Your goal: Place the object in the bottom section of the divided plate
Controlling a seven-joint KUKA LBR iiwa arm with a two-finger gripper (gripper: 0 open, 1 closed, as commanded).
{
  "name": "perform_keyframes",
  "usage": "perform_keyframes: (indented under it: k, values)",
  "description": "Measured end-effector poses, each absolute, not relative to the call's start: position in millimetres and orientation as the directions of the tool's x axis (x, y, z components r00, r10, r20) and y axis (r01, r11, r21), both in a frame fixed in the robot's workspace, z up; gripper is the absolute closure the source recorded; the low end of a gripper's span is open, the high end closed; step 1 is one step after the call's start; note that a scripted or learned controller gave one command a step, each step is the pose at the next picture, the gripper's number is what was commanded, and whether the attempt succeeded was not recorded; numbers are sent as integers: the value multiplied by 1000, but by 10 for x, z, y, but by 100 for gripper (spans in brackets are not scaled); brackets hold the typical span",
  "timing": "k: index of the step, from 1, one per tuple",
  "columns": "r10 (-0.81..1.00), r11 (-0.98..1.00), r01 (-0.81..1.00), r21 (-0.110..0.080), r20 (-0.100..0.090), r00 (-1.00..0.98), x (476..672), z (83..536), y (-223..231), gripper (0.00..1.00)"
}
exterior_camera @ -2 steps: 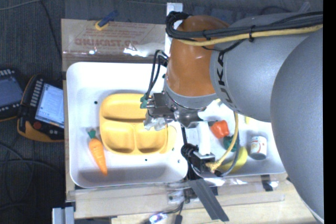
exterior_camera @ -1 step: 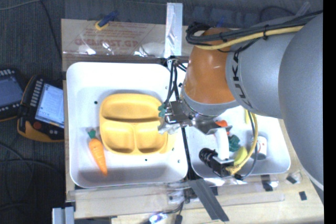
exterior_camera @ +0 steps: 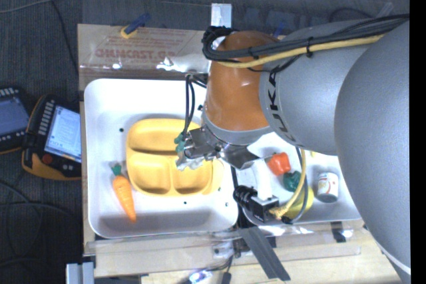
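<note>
A yellow divided plate (exterior_camera: 152, 157) lies in the left white bin (exterior_camera: 100, 110), with one wide section at the far side and two smaller ones at the near side. An orange carrot (exterior_camera: 124, 196) with a green top lies on the bin floor just off the plate's near left corner. My gripper (exterior_camera: 190, 155) hangs over the plate's right side, near the divider above the near right section. A small teal piece (exterior_camera: 180, 140) shows at the gripper's left edge; I cannot tell whether it is a held thing or part of the gripper.
The right bin (exterior_camera: 336, 206) holds a red pepper-like toy (exterior_camera: 278, 161), a small green toy (exterior_camera: 291, 179), a yellow banana (exterior_camera: 303, 199) and a white can (exterior_camera: 326, 184). The arm's bulk covers much of that bin. A handheld pendant (exterior_camera: 56, 140) lies off the bench's left.
</note>
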State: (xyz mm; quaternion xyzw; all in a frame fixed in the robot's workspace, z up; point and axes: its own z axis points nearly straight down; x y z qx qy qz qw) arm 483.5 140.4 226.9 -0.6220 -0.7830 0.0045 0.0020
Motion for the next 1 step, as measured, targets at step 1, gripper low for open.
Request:
perform_keyframes:
  k: [1]
  values:
    - [777,629,777,-8,3,-629,4894,2298,1803,100]
